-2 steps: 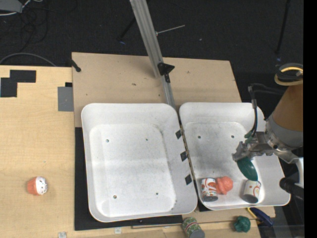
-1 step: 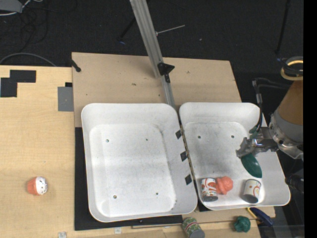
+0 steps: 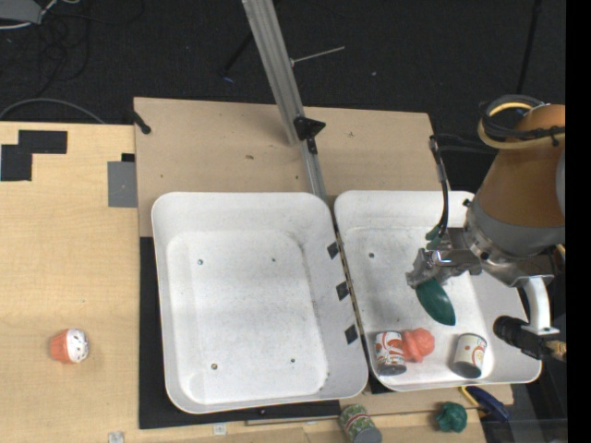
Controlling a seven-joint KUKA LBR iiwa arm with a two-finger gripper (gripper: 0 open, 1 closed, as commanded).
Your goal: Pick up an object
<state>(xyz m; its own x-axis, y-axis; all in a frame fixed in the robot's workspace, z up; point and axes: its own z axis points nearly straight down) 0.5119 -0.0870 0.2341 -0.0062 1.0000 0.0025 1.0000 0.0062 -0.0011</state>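
Over the right bin (image 3: 388, 212), gripper (image 3: 434, 273) sits just above a dark green object (image 3: 438, 304); jaw state cannot be told. Near edge: orange-and-white toy (image 3: 404, 348), white cup (image 3: 469, 354).

No text, brand or number can be read anywhere; the small can (image 3: 389, 353) in the right bin (image 3: 388, 212) carries a red and white printed pattern, too small and blurred to make out

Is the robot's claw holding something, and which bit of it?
Yes: the gripper seems to hold the dark green thing by its upper end, over the right bin.
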